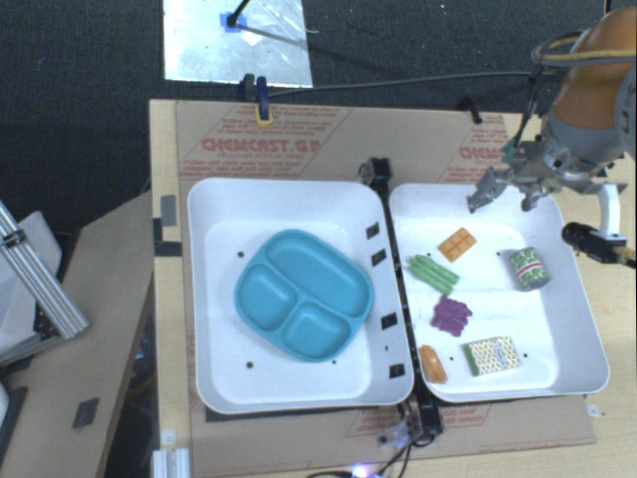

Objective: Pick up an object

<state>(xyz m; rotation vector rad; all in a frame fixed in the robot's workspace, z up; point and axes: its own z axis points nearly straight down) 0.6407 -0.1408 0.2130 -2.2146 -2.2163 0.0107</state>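
In the right bin lie six small things I might take. Nearest to me is an orange waffle-patterned cracker, flat and tilted, in the upper middle of that bin. Just below it and to the left lies a green bundle of bean pods, set on a slant. Below that sits a purple bunch of grapes. At the bin's lower left edge, against the divider, rests a small orange carrot-like piece. Beside it to the right lies a little printed box with a green and yellow pattern. Off toward the right wall, a small can with a green and red label lies on its side.

My gripper hangs over the upper rim of the right bin, in the upper right of the frame, with its two fingers spread apart and nothing between them. The cracker lies below and left of my fingertips, near but apart; the can is below and slightly right.

The left bin bears a blue sectioned plate with three compartments, resting tilted at its middle.
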